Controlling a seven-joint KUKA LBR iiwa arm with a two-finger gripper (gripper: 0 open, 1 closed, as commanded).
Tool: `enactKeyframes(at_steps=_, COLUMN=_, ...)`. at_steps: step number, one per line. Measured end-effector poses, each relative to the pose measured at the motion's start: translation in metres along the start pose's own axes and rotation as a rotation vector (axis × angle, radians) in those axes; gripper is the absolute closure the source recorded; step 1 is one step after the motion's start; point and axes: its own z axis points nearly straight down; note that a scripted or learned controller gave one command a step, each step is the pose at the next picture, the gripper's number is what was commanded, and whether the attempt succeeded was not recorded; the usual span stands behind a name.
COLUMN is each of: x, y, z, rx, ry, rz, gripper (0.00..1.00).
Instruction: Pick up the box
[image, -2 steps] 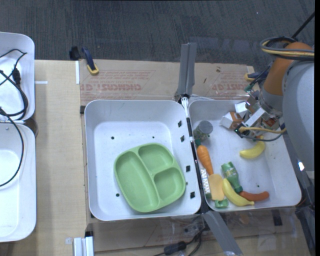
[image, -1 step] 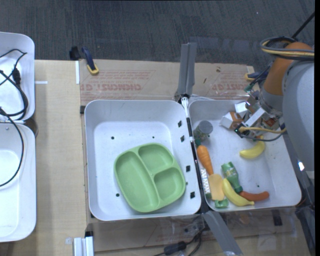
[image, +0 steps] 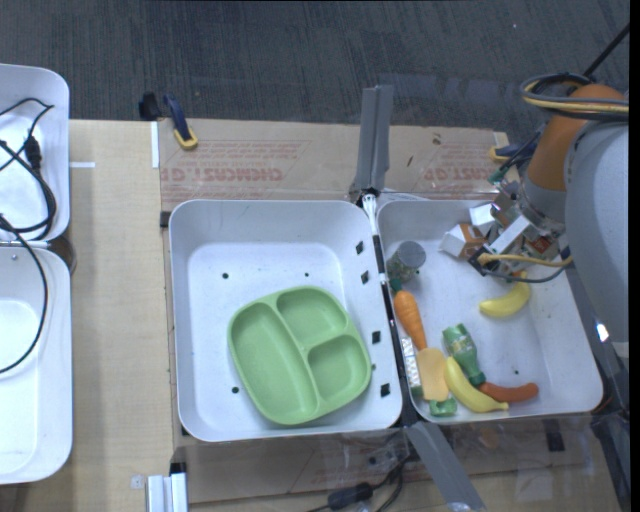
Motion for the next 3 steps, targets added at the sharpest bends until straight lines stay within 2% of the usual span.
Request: enactKeyframes(at_steps=3, x=0.0, y=0.0, z=0.0, rx=0.0, ry=0.0, rz=0.0, gripper=0.0)
